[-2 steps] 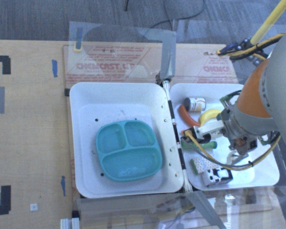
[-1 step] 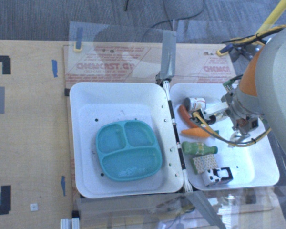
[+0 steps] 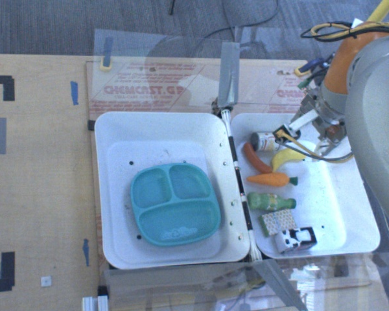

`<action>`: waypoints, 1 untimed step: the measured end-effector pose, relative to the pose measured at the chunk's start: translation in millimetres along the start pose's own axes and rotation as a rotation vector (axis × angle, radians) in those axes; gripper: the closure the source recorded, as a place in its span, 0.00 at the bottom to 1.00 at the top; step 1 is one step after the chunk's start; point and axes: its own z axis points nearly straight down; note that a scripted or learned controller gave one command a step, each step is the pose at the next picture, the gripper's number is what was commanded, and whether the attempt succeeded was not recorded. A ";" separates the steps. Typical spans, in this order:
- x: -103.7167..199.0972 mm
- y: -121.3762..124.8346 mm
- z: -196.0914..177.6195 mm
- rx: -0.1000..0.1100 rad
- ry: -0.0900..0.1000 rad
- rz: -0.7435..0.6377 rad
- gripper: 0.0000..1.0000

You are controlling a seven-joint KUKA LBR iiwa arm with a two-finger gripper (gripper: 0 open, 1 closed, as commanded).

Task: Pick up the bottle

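A green bottle (image 3: 271,203) lies on its side in the lower middle of the right bin (image 3: 350,232), its cap end pointing right. My gripper (image 3: 328,132) hangs over the bin's upper right part, below the orange wrist band. It is well up and to the right of the bottle, apart from it, with a banana and a carrot in between. Nothing shows between its fingers.
Around the bottle lie a carrot (image 3: 270,180), a banana (image 3: 289,158), a red sausage (image 3: 255,157), a small pale container (image 3: 263,141), a patterned pouch (image 3: 277,222) and a black-and-white toy (image 3: 295,238). The left bin (image 3: 117,141) holds a teal divided plate (image 3: 175,203).
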 end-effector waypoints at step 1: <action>2.8 -2.2 -10.5 0.001 -0.001 -0.006 1.00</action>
